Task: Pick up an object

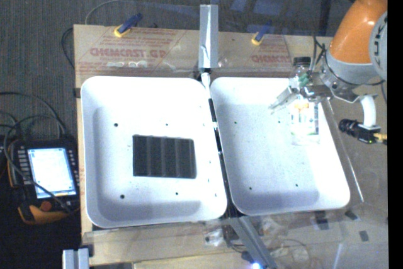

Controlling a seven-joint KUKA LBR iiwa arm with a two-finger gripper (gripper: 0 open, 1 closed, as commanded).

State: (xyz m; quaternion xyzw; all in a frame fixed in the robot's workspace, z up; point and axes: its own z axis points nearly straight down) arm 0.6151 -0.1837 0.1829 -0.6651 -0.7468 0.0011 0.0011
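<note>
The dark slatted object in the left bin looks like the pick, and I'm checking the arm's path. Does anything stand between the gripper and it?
The gripper hangs over the right bin. Between it and the dark slatted object lie the two bins' adjoining rims, a low ridge. Nothing else visible stands in the way.

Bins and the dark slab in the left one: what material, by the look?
Bins: likely moulded plastic, white and matte, judging by rounded corners, soft rims and even shading. Dark slab: black, ribbed in parallel bands, dull finish; possibly rubber, foam or plastic, the view leaves it open.
</note>
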